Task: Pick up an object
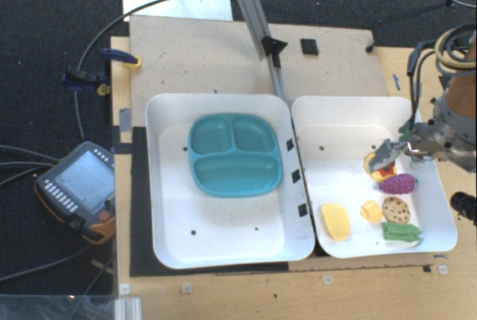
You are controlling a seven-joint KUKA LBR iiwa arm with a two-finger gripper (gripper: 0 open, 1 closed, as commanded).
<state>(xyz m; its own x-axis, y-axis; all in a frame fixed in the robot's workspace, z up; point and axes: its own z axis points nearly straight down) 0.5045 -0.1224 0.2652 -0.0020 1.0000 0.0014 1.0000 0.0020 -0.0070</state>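
Approach step: gripper (382, 157) sat low in the right bin (335, 124), just above a red-and-yellow toy (380, 171) beside the purple grapes (399, 183) (finger state: cannot tell). Next move needed a straight descent, then a clean close on 1 item.

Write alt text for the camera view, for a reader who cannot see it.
A grey robot gripper reaches from the right into the right white bin, over a red and yellow toy beside purple toy grapes, a yellow block, a cookie and a green toy. The left white bin holds a teal divided plate.
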